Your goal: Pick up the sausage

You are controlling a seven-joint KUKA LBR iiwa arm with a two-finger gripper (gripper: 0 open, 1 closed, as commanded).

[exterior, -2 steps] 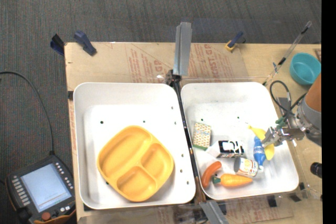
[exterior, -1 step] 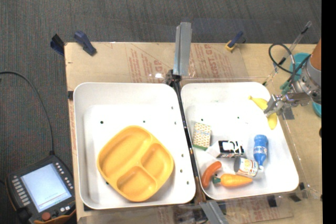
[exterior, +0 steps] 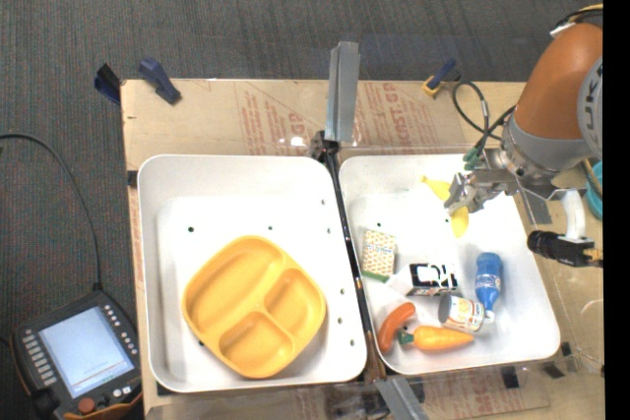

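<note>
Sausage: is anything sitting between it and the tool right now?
Yes. The tool hangs at the right bin's far side; the sausage lies at the near edge. A black-and-white packet and small box lie roughly between, and a carrot touches the sausage.

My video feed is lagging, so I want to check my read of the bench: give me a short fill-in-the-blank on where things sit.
1. The sausage lies in the ____ bin.
2. The yellow divided plate sits in the ____ bin.
3. The toy right beside the sausage is an orange ____.
4. The gripper hovers over the right bin near its ____ edge.

Missing words: right; left; carrot; far
</note>
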